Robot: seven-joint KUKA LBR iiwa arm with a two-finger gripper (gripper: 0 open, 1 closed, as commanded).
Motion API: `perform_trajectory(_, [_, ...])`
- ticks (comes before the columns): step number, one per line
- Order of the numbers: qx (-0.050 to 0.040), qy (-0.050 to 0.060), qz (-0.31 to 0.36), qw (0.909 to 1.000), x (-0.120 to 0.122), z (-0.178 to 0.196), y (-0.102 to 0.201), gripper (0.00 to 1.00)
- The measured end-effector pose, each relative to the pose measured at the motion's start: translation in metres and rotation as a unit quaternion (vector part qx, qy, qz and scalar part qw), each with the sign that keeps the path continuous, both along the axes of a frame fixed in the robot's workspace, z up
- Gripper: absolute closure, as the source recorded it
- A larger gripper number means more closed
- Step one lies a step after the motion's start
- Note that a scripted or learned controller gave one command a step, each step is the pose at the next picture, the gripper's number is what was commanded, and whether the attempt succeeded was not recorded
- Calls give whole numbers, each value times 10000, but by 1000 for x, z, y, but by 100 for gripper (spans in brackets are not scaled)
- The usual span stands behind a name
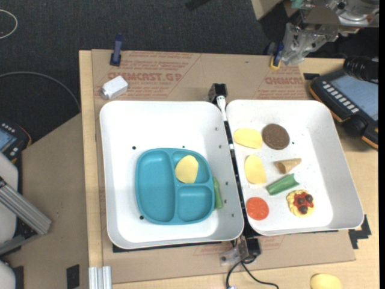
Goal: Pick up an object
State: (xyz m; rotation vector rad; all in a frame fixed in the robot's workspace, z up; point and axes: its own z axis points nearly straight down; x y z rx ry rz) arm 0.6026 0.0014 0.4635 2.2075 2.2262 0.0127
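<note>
Gripper [293,52]: hanging above the bench beyond the right bin's far edge, holding nothing; finger spacing too blurred to tell.
Right bin [325,122]: carrying a brown disc [276,136], two yellow pieces [248,138], a tan wedge [289,165], a green piece [281,184], a red disc [257,208] and a yellow-red item [301,201].
Left bin [120,161]: holding a teal tray [157,188] with a yellow piece [187,169] sitting inside.

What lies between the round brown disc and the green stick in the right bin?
A small tan wedge lies between the brown disc and green stick, in the camera view.
</note>
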Motion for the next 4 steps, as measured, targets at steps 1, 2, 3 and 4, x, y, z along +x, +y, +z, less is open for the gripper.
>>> perform_trajectory(1, [-12, 103, -80, 9999, -19, -96, -67, 100])
perform_trajectory(2, [1, -66, 3, 10000, 25, 83, 15, 100])
perform_trajectory(3, [-11, 145, -90, 9999, -22, -81, -63, 100])
perform_trajectory(4, [15, -20, 24, 10000, -32, 29, 59, 100])
